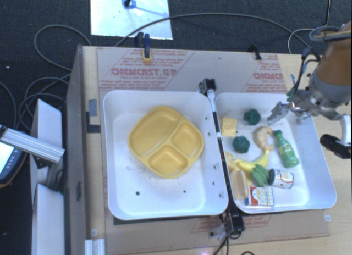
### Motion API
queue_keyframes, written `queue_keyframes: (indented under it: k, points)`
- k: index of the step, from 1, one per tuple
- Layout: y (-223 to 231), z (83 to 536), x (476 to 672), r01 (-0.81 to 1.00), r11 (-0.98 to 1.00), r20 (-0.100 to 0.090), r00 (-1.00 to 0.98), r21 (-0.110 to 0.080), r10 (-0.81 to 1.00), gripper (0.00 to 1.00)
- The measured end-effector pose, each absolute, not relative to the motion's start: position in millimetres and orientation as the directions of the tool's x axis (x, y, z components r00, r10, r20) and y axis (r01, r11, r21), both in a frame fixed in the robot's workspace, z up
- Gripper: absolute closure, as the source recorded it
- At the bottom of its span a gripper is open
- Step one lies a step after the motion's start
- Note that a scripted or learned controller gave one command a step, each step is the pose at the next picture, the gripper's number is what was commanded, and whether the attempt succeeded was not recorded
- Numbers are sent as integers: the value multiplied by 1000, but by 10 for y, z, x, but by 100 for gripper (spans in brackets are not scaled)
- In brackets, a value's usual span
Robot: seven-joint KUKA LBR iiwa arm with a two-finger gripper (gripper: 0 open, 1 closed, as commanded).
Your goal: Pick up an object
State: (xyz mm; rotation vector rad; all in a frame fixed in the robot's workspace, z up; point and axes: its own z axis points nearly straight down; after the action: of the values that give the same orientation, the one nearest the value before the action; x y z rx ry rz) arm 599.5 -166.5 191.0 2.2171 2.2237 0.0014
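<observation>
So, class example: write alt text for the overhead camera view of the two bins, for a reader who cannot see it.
A grey robot arm reaches in from the right, its gripper over the right bin, which holds toy food: a green bottle, a banana, a can and two broccoli pieces. The left bin holds a yellow divided plate.

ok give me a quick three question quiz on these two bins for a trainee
1. True or false: the yellow divided plate lies in the left bin.
2. Which lies nearest the pincer? A) green bottle B) yellow divided plate C) small can
3. Fill in: the banana lies in the ____ bin.

Key: 1 true; 2 A; 3 right.
</observation>
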Motion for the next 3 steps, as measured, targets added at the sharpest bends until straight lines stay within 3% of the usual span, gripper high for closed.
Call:
queue_keyframes:
  k: [1, 2, 3]
  points:
    - [-1464, 843, 5398, 1000, 2, 0, -2, 1, 1000, 0]
    - [-1466, 949, 5408, 1000, 2, -1, -2, 4, 1000, 100]
    - [-1038, 1950, 5445, 1000, 4, 0, -4, 4, 1000, 100]
